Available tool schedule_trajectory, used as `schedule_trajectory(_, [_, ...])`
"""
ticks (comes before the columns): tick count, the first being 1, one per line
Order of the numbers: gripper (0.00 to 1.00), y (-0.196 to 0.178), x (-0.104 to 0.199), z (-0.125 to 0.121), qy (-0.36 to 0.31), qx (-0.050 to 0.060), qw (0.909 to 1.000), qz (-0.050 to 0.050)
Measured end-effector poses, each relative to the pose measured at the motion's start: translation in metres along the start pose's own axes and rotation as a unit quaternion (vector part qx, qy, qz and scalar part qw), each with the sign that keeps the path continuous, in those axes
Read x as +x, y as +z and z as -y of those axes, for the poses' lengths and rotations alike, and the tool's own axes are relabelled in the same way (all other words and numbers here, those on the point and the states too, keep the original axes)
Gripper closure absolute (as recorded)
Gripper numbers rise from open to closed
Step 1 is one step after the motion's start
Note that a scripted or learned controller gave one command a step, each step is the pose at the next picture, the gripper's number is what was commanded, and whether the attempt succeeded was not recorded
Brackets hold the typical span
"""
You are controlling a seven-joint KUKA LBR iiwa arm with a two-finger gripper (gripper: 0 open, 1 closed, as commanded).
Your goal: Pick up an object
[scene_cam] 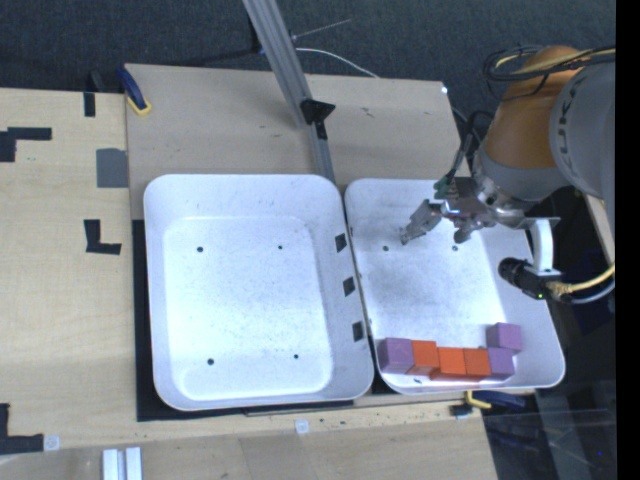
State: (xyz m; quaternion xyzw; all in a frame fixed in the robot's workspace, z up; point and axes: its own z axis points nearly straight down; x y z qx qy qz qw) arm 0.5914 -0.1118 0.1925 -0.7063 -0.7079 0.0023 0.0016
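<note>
My gripper (438,227) hangs over the upper part of the right bin (400,198), fingers spread open with nothing between them. One finger points left at about the bin's back middle, the other sits nearer the wrist. Along the right bin's front wall lie several blocks: a purple block (397,353) at the left, orange blocks (452,361) in the middle, and a purple block (505,337) stacked at the right end. The blocks are well below the gripper in the view, apart from it.
The left bin (170,208) stands beside the right one, with a shared rim between them. A slanted metal pole (285,53) crosses the bench behind the bins. A black cable fitting (522,274) hangs by the right bin's right wall.
</note>
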Motion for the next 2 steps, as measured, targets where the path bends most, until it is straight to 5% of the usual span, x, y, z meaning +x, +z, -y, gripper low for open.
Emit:
schedule_trajectory(1, [0.00,-0.010,0.005,0.008,0.000,-0.001,1.0000,-0.001])
schedule_trajectory(2, [0.00,-0.010,0.057,0.046,-0.001,-0.001,1.0000,-0.001])
